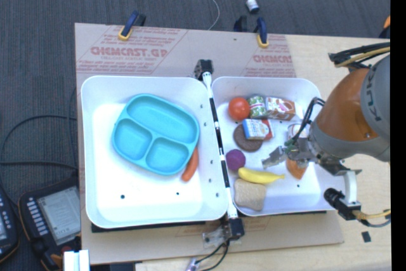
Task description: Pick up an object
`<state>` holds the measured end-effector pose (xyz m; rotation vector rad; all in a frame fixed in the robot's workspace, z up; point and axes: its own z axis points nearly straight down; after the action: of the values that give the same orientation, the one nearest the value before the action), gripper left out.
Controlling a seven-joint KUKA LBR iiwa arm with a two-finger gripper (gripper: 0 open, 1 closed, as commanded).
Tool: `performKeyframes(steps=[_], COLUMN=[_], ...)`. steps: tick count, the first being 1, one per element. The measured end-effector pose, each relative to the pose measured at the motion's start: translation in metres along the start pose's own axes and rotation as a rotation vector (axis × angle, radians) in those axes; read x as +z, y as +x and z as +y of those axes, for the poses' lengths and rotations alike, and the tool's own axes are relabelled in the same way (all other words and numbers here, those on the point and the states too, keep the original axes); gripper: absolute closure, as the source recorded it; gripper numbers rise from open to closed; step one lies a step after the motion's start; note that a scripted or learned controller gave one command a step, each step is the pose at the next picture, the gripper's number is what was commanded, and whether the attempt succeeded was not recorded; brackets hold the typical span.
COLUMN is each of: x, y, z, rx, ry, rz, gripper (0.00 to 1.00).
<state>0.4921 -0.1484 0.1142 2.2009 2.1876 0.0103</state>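
**Claw low in the right bin, beside the yellow toy banana**

Hangs low inside the right-hand shallow white plastic bin (pixel 304 200), the metal two-finger claw (pixel 283 155), wrist slanted in from the right. Cannot tell whether spread or pressed together: metal parts blur into the clutter. Nothing plainly caught between the tips.

Nearest candidate: a small yellow plastic banana (pixel 260 176), lying flat just below and left of the claw, close to touching. Probably light, hollow, stiff and smooth, so likely to slide or roll if nipped at the tapered ends; best taken across the thick middle, across the curve rather than along it. Just right of the claw, partly tucked beneath the wrist, an orange object (pixel 295 169), too hidden to identify.

Further left of the claw: a round purple plastic ball (pixel 235 158), slick and prone to squirting out. Below and left, touching the banana, a tan bread-like block (pixel 250 195), perhaps softer, broad for a narrow grip. Above and left: a brown round disc (pixel 247 139) with a small blue-and-white carton (pixel 256 129) on top, a red plastic tomato (pixel 238 108), and a colourful crinkly packet (pixel 273 107).

Well away to the left, in the other white bin (pixel 95 155): a turquoise divided plastic tray (pixel 155 134) and an orange toy carrot (pixel 189 167) against its edge. Both bins on a cardboard-covered tabletop (pixel 114 51).
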Motion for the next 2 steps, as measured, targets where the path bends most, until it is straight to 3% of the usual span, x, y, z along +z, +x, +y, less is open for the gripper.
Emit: performKeyframes(steps=[1,2], x=[-0.0095,-0.0094], y=[0.0002,0.0003], z=[0.0008,0.0007], rx=[-0.001,-0.001], ry=[0.000,0.000], rz=[0.001,0.001], gripper=[1.00,0.00])
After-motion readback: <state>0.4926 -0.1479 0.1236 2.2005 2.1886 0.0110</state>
